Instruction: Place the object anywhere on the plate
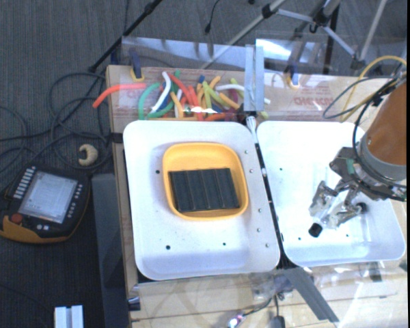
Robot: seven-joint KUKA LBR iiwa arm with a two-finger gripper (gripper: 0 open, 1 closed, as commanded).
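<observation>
The dark flat block (pixel 203 190) with grooves lies in the middle of the yellow plate (pixel 169 157), which sits in the left bin (pixel 191 251). I think the block is hard, stiff and not heavy. Since it lies so low, I would pinch it across its two long edges. The gripper (pixel 335 207) hangs over the right bin (pixel 294 149), well apart from the block, and I cannot tell if it is wide or narrow.
</observation>
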